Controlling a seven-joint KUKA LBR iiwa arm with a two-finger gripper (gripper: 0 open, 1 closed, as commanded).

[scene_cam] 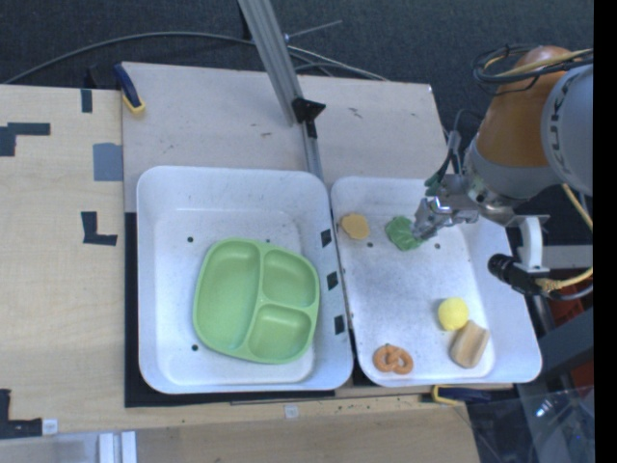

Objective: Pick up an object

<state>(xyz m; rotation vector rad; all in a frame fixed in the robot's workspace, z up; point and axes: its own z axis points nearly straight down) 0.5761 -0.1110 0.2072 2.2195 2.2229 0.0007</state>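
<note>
The arm reaches in low; its hand [427, 222] seems to touch the green object [402, 232], grip unclear.

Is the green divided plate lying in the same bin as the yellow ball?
No, the green divided plate lies in the left bin, while the yellow ball lies in the right bin.

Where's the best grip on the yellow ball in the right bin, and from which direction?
Take the yellow ball across its middle, coming straight down from above. It looks round, so any finger orientation should work, but the tan bread-like piece sits right against its lower side. Probably best to close along the bin's left-right axis, where both flanks look open.
</note>
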